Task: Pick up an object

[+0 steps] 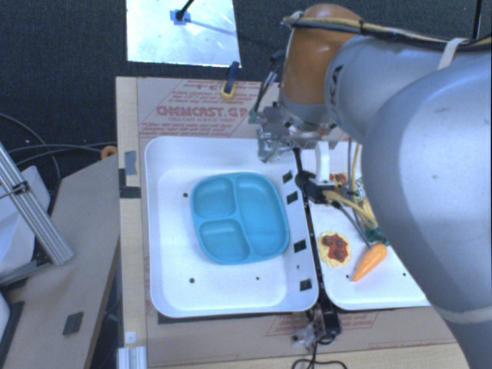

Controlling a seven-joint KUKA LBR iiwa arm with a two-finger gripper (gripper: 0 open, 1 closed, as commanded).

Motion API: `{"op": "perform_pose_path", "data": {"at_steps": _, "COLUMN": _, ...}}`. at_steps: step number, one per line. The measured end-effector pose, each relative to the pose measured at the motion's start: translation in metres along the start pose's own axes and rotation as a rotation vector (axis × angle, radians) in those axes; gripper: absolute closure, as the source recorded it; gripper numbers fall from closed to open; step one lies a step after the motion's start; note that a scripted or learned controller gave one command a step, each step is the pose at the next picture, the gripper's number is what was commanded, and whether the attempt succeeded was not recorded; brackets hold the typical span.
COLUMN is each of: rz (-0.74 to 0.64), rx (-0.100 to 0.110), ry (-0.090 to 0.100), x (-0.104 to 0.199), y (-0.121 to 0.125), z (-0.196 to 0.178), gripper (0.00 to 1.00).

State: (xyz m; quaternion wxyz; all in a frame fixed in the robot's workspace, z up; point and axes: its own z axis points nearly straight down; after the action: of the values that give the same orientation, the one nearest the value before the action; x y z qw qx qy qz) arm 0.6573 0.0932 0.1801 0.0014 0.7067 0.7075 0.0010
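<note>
the blue divided plate [240,216] looks light, stiff and slick, best pinched at its raised rim; i cannot tell the gripper [270,146] state.

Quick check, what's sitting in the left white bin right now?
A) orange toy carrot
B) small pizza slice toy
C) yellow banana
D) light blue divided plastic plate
D: the light blue divided plastic plate lies flat in the left white bin, while the orange toy carrot and the small round pizza-like toy lie in the right white bin.
</note>
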Motion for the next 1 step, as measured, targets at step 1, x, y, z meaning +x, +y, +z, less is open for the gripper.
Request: {"op": "perform_pose_path", "data": {"at_steps": 1, "rz": -0.006, "rx": 0.007, "ry": 0.002, "x": 0.041, "y": -0.0318, "z": 0.053, "gripper": 1.0}}
